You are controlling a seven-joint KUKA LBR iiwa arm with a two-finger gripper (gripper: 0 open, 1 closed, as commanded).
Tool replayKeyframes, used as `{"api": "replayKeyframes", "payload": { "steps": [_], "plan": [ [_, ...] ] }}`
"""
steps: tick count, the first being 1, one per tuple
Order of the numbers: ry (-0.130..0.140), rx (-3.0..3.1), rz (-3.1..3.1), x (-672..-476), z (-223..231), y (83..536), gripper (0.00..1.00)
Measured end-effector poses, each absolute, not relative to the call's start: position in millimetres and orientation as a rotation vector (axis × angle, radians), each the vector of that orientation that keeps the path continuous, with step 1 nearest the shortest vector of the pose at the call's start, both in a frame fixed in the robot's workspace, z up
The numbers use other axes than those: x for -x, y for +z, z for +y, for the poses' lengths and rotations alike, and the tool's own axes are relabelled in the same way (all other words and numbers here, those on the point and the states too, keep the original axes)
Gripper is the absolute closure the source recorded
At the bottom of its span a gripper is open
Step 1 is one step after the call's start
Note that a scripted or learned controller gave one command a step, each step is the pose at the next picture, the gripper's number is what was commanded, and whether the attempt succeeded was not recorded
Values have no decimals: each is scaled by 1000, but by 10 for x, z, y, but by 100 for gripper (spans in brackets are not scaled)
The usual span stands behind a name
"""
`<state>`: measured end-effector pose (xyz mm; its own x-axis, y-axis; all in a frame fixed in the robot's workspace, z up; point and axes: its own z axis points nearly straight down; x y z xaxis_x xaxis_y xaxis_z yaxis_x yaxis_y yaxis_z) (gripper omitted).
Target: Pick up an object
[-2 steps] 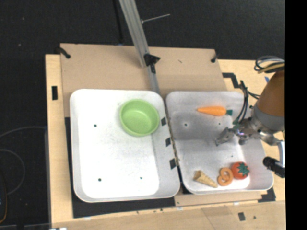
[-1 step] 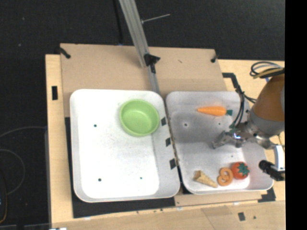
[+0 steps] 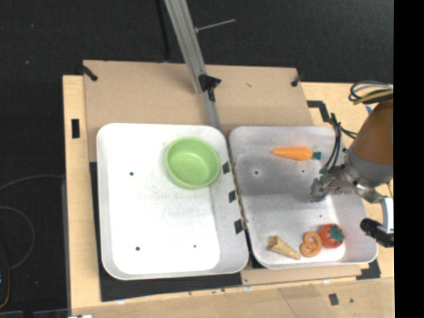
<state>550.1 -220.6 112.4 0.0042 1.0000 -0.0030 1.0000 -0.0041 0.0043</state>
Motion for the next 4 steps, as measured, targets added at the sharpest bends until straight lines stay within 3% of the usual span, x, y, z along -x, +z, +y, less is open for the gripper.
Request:
{"api": "replayKeyframes", "payload": {
  "steps": [3, 4],
  "plan": [
    [7, -2209, 2221, -5493, -2057, 2921, 100],
    [1, -2213, 2228, -5601, -1498, 2758, 100]
  ]
}}
